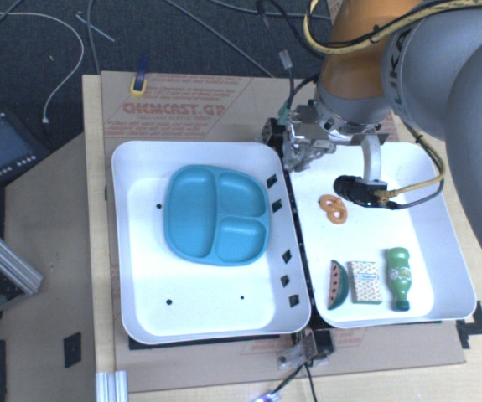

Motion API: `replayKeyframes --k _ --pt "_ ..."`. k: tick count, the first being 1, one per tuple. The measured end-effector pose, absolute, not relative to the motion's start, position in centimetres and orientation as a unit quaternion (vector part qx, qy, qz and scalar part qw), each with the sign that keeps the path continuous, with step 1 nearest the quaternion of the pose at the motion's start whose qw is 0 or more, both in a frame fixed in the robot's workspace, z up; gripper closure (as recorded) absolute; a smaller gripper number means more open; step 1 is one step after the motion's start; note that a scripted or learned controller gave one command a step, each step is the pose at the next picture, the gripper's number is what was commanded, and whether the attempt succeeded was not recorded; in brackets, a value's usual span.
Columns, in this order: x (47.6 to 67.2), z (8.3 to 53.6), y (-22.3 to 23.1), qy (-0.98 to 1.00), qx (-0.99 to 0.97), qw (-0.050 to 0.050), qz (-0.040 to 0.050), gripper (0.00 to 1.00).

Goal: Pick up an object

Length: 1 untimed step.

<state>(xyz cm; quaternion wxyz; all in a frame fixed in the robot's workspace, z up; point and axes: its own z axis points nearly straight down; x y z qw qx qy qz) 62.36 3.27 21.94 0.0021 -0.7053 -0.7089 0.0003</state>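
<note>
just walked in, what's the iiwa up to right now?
It's on a pick attempt. The arm reaches in from the right, and its gripper sits at the far edge of the bins, near the divider between them, with nothing visibly between its fingers. The right bin holds a pretzel, a watermelon slice, a small patterned packet and a green bottle, all lying untouched. The left bin holds a blue divided plate.
</note>
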Motion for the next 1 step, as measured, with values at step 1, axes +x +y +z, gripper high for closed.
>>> replayKeyframes --k 1 --pt "62.20 21.13 8.91 -0.709 -0.705 0.002 0.0003 1.00"
